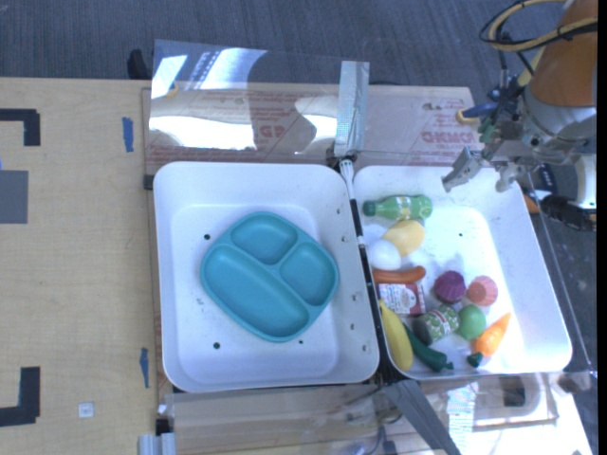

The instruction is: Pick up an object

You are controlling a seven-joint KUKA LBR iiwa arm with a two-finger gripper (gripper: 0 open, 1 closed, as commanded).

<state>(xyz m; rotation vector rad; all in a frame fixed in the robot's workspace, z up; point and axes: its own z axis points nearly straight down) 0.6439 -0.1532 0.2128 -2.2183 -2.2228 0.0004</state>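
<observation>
Two shallow white bins, rim to rim on a pale wooden table (66, 254). Immediately left of the right bin (548, 287), the left bin (163, 254), carrying a teal divided plate (270, 275). Beyond the right bin's far edge, a brown board with red print (432, 121), partly washed out by glare off a clear sheet (237, 102); print too blurred to read. Farther beyond, dark grey carpet (285, 8). Well left of the right bin, blue tape strips (128, 133) and black marks (24, 126) on the table.

Inside the right bin, toward its left wall and near edge, a cluster of toy food: green bottle (398, 207) farthest back, then lemon (406, 235), white egg (384, 254), sausage (398, 275), purple onion (450, 285), banana (396, 335) and carrot (491, 335). Smaller pieces among them hard to identify.

Over the right bin's far right corner, the hand (484, 171), spread apart, pinching nothing, well apart from the food. Behind it, the orange band (569, 64) and yellow cables (517, 22), cut off at the frame's right side.
</observation>
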